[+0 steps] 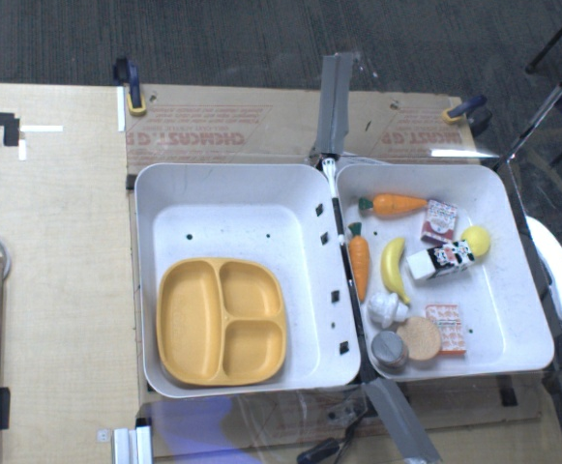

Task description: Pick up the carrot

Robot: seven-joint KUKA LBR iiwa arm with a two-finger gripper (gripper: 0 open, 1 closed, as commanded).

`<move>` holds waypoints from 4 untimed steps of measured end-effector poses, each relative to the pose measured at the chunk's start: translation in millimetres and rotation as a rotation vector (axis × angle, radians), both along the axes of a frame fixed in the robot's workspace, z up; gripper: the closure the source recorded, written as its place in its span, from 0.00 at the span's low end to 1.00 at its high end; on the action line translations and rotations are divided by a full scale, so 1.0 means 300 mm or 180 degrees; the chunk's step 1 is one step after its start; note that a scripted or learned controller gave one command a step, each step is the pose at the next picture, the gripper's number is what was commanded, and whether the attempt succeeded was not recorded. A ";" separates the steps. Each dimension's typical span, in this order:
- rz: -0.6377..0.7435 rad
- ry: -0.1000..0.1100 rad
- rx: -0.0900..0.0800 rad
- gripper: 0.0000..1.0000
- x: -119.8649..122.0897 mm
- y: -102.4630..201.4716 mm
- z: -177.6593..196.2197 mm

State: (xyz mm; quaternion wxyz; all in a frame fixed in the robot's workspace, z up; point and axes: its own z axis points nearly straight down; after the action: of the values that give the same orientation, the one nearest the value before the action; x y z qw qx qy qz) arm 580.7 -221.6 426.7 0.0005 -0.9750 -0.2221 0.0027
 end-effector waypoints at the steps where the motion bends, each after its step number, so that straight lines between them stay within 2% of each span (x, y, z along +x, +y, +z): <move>1: -0.0742 0.0002 -0.0002 0.00 -0.342 -0.002 -0.032; 2: -0.0625 0.0000 -0.0004 0.00 -0.341 -0.002 0.045; 3: -0.0792 0.0002 0.0003 0.00 -0.345 -0.001 -0.623; 4: -0.0644 -0.0002 -0.0003 0.00 -0.148 -0.001 -0.212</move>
State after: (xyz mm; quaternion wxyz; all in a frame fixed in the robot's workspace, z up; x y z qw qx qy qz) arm 536.3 -221.9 363.2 0.0002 -0.9925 -0.1224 0.0024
